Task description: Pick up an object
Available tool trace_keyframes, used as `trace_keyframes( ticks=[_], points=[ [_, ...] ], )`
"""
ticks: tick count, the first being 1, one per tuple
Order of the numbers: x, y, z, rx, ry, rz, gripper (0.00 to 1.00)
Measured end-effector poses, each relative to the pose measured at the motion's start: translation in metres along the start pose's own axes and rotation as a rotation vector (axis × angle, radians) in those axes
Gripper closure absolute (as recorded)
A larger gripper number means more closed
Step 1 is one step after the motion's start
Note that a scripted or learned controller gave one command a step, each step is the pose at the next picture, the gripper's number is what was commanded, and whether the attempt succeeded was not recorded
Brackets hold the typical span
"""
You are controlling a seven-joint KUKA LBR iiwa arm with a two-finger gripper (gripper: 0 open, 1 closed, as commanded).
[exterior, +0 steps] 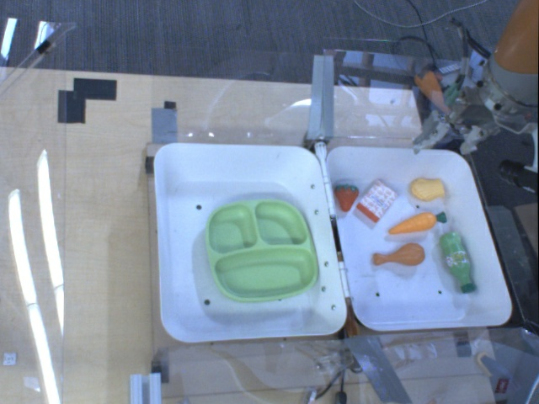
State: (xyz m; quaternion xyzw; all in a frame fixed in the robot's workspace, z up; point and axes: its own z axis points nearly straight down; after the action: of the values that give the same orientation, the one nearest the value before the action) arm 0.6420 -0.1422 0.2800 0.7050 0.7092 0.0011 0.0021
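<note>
A: Nearest us, the green bottle (456, 262) at four o'clock in the right bin (370, 310), then the drumstick (401, 256), carrot (414, 222), and the strawberry (346, 197) by the divider.

B: I'd go for the carrot: open space around it, so come straight down.

A: Farthest back, at one o'clock, the pincer (445, 129) hovers over the bin's rim. Nothing held; I can't tell how wide it's open.
</note>
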Motion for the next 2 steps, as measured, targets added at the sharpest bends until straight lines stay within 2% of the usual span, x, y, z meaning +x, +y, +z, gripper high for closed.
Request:
trace_keyframes(
  ticks=[1, 2],
  points=[
    [-0.003, -0.003, 0.11, 0.0, 0.001, -0.172, 0.0],
    [-0.034, -0.039, 0.191, -0.006, -0.002, -0.219, 0.0]
  ],
)
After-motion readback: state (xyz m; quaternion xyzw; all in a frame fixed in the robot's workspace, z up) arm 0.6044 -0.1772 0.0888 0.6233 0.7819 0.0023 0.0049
